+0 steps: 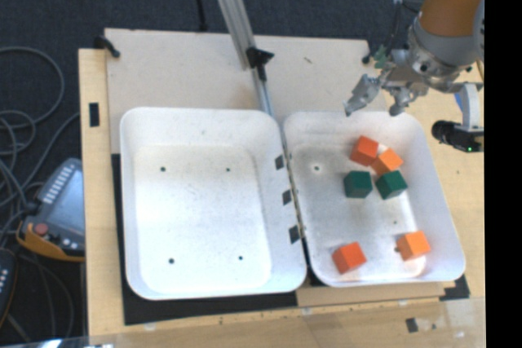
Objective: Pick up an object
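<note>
Several small blocks lie in the right bin [322, 134]. A red-orange block [364, 150] and an orange block [388, 160] touch near the bin's far side, with two green blocks [357, 184] [391, 184] just in front of them. Another red-orange block [349, 257] and an orange block [413, 244] rest near the front edge. My gripper [378, 99] hangs above the bin's far rim, its two fingers spread apart and open, with nothing between them. It is above and behind the cluster of blocks.
The left bin [130, 175] sits beside the right one. A slanted aluminium post [232, 4] rises from the bench behind the bins. Cables and a handheld pendant [53, 208] lie on the floor at the left.
</note>
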`<action>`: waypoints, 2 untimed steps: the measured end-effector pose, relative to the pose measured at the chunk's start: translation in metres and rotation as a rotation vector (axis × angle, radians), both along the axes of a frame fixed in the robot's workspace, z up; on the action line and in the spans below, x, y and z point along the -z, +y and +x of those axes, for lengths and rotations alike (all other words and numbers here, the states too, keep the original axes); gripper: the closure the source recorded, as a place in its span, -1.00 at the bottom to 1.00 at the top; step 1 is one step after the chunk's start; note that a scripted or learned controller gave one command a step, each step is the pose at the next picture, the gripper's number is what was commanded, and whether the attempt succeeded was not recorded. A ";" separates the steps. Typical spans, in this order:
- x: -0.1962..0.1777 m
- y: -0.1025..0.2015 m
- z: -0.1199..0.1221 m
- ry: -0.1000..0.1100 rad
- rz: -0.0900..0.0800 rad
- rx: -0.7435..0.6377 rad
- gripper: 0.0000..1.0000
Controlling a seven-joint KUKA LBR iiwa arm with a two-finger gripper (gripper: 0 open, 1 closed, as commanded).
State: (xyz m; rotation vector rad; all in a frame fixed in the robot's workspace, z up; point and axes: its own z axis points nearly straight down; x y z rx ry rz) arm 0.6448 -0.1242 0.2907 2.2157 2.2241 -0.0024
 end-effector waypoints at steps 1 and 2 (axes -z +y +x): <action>0.099 -0.031 -0.072 0.010 0.002 0.007 -1.00; 0.168 -0.046 -0.069 -0.006 0.001 0.001 -1.00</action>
